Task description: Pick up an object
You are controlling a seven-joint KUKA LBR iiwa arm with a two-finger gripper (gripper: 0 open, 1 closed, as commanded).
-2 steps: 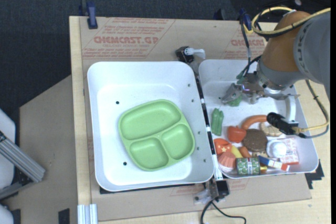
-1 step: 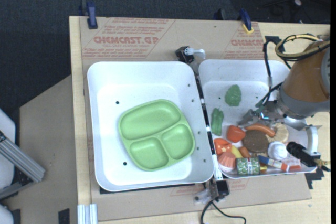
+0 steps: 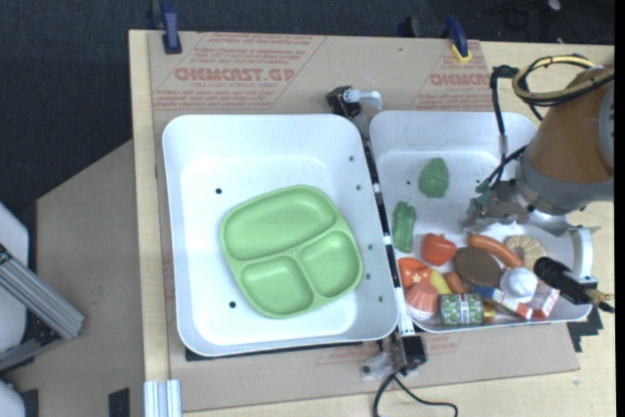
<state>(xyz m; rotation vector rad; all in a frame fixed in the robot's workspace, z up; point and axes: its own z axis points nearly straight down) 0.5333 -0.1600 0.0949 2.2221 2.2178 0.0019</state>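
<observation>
one fixed camera looks down aslant on both white bins (image 3: 195, 239).

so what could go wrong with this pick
The end effector sits low in the right bin, beside a tight pile: sausage, brown disc, can. It may close on two at once, or nudge the pile. The cable hanging by the arm might snag.

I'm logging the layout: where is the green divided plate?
The green three-compartment plastic plate lies in the left white bin, toward its front, apart from the toy food in the right bin.
</observation>
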